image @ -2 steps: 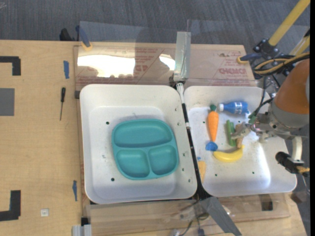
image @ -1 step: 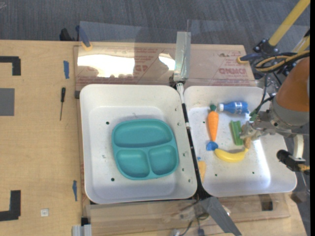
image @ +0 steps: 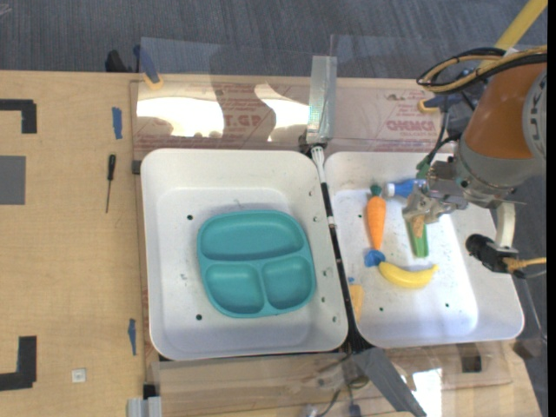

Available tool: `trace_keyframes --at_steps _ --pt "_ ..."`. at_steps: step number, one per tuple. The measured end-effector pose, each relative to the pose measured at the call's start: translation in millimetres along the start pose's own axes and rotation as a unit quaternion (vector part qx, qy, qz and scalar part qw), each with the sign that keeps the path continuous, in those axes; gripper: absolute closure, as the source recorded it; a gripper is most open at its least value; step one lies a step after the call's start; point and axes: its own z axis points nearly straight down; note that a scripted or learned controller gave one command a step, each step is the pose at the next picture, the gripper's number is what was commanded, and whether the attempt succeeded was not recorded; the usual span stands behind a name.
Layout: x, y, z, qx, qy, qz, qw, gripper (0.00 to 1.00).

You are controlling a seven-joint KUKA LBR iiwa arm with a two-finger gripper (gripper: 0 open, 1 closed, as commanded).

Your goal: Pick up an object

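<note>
- We see the end effector [image: 419, 222] low in the right bin [image: 495, 320], over a green object [image: 421, 242]; its opening we cannot tell
- We judge the grasp step underway; next comes closing and lifting, clear of carrot [image: 375, 220] and banana [image: 407, 274]

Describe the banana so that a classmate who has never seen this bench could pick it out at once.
Find the right-hand white bin, the one beside the bin holding the teal divided tray. Near its middle lies the banana, just below the orange carrot and the green object under the gripper. It is the only yellow, curved item there.
</note>
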Motion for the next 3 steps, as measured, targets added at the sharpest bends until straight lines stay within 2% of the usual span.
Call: trace_keyframes --at_steps 1,2,3 --pt "22.3 -71.6 -71.8 0.001 0.0 -0.014 0.9999 1.0" --pt "-40.5 -43.9 -187.7 0.0 -0.002 -0.193 0.9811 1.0" --pt "-46.3 -49.1 -178.2 0.004 -0.001 -0.093 0.9956 1.0"
